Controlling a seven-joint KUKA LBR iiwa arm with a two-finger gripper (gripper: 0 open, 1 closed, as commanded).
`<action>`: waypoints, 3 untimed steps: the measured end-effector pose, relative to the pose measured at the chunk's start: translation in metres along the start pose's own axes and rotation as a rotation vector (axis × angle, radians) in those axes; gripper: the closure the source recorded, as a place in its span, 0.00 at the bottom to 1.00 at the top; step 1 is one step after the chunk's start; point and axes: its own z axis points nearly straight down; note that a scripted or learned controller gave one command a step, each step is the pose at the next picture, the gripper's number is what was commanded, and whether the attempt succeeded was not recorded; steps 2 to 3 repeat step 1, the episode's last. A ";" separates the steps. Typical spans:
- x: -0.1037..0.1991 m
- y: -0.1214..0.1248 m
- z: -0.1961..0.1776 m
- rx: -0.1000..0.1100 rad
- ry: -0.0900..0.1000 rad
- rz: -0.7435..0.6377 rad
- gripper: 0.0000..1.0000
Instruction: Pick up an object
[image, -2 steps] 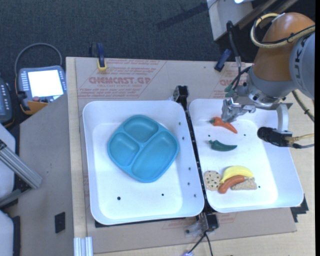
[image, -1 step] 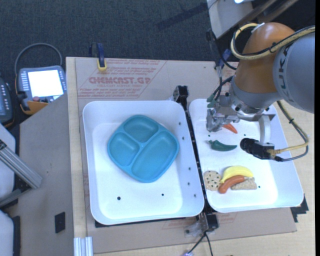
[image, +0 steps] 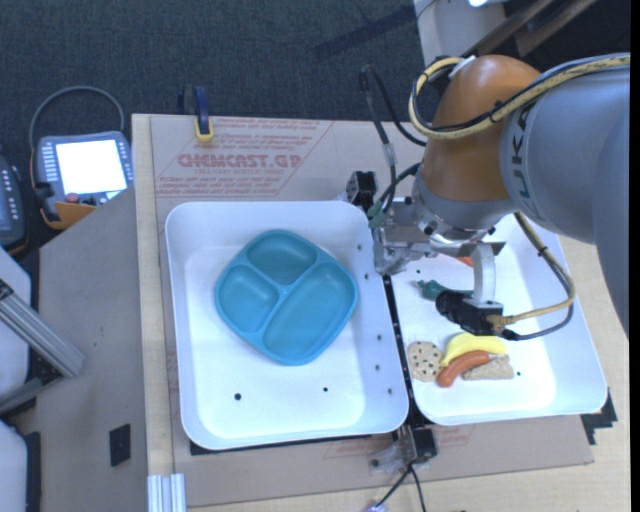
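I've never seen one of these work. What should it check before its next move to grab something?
1. Things to pick present: ok; cookie, banana, sausage and bread slice lie in the right bin.
2. Pieces apart for a clean grab: not ok; banana, sausage and bread slice touch.
3. Gripper over that pile: not ok; it sits by the wall between the bins.
4. Gripper already holding something: cannot tell.
5. Blue plate out of the way: ok, in the left bin.
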 end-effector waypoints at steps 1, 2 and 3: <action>0.043 -0.020 -0.010 0.000 0.000 0.001 1.00; 0.043 -0.020 -0.010 0.000 0.000 0.001 1.00; 0.043 -0.020 -0.010 0.000 0.000 0.001 1.00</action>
